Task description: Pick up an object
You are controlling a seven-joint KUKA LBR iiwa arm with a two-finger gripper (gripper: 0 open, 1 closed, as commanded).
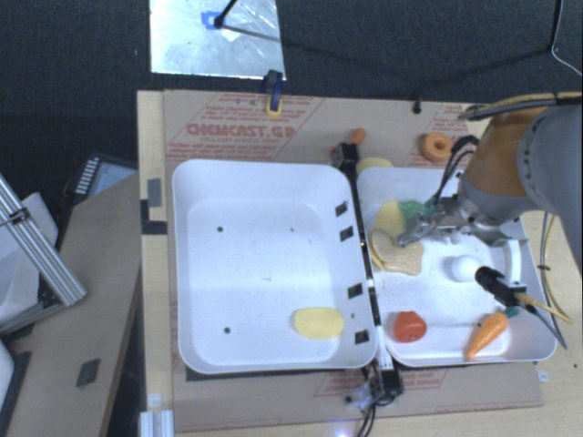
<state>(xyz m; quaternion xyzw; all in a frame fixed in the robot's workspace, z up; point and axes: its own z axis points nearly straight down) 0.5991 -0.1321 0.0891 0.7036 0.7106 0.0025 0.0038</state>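
- The beige flat slice (401,259) lies in the right bin (437,300), close to the wall that this bin shares with the left bin (264,244). All places below are given from this slice.
- The gripper (407,235) is at the far edge of the slice, with its tip pointing toward the view's left. I cannot tell if it touches the slice, and I cannot tell if the gripper is open or closed.
- The grey arm (519,167), with its orange band, comes in from the view's right, behind the slice.
- A pale yellow piece (389,215) sits just behind the slice, on the other side of the gripper tip.
- A small green thing (415,208) is just beside the pale yellow piece, behind the slice and a little to the right, partly under the gripper.
- A white ball (462,267) rests near the slice, to its right.
- A red tomato (409,327) lies in front of the slice, near the front wall of the right bin.
- An orange carrot (487,332) lies tilted, in front of the slice and well to the right.
- A yellow oval thing (317,322) lies in the left bin, in front of the slice and to its left, across the shared wall.
- A donut (436,146) lies on the bench board (237,130), well behind the slice, outside the bins.
- A round yellow thing (373,164) sits behind the slice, at the far rim of the right bin.
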